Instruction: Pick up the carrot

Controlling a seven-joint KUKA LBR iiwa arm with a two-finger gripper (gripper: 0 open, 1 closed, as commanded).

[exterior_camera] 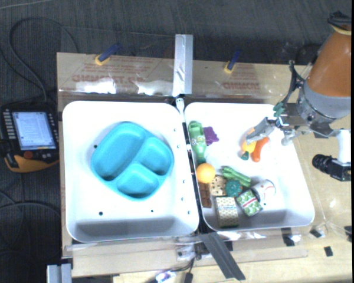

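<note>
One carrot (259, 150) lies at three o'clock in our right bin (295, 181) — our claw (264, 128), spread wide, hovers just above, nothing gripped yet.

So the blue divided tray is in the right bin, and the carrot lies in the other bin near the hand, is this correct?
Not quite. The camera view shows the blue tray in the left bin; the carrot lies in the other bin, near the hand.
</note>
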